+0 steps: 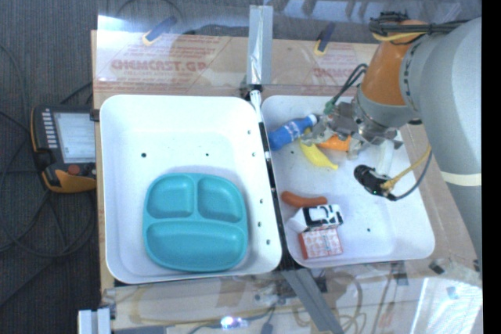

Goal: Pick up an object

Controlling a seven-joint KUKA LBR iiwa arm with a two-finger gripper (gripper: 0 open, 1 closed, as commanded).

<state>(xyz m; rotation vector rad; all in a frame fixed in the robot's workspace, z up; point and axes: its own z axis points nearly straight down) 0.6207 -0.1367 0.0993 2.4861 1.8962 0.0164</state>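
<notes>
My gripper (342, 127) is low in the back of the right bin (407, 235), under the arm's orange band. It hangs right over a small orange object (337, 143), which it partly hides. A yellow banana (318, 156) lies just left of that, and a blue bottle (288, 131) lies against the bin's left wall. Nearer the front are a red sausage (303, 199), a black and white toy car (323, 216) and a red and white box (320, 244).
The left bin (125, 129) holds a teal divided plate (195, 221). A black cable loop (374, 180) hangs from the arm over the right bin. A yellow handheld device (64, 146) lies left of the bins.
</notes>
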